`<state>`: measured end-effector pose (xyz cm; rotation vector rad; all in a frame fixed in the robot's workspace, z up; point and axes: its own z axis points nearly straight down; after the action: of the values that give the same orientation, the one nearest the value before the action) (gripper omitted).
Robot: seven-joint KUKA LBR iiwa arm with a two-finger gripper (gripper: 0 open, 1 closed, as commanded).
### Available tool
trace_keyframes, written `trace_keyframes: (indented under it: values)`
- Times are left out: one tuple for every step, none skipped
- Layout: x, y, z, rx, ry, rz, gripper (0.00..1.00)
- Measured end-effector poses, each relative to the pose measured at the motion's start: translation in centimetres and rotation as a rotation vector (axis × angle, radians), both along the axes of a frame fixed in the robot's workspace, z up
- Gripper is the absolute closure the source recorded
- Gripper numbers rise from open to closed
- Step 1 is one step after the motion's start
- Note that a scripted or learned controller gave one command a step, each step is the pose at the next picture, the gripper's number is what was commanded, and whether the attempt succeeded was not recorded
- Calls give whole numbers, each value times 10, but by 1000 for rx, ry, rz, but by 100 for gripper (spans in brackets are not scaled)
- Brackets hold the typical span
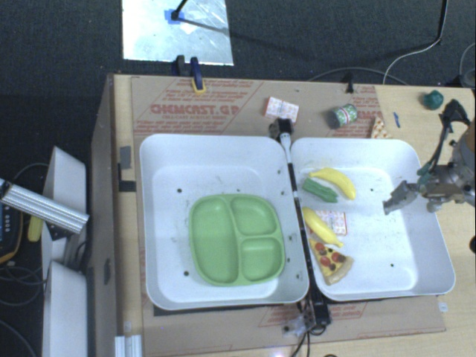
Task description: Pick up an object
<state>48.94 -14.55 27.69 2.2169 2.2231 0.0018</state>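
The gripper hung over the right-hand bin, reaching in from the right edge of the bench, over the bare floor on that bin's right half. Nothing lay between its fingers. Whether they stood wide or narrow I could not tell; the tip read as one grey wedge pointing left.

All candidate objects lay to the gripper's left, clustered against the divider between the two bins. Nearest, roughly level with the tip but a little higher in the view: a yellow banana, with a green pepper-like piece touching or just beside it on the lower left. Both ran with their long axes slanting from upper left to lower right. Lower down lay a second yellow piece, same slant, resting on a small printed card. Lowest was a toy pizza slice, point toward the bin's front wall.

The left-hand bin held a green divided plate, well apart from the tool.

Judgement: the coming move turns on a leftward reach. The banana was the closest target. Its slanted axis means the fingers would need to close across it, not along it. The pepper crowding its lower side could foul one finger.
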Motion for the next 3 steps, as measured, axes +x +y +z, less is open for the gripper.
trace_keyframes:
  values:
    - [59,43,-49,1,1,2,0]
    - [73,58,-139,1,4,0,0]
    - [51,9,-187,3,-9,-1,0]
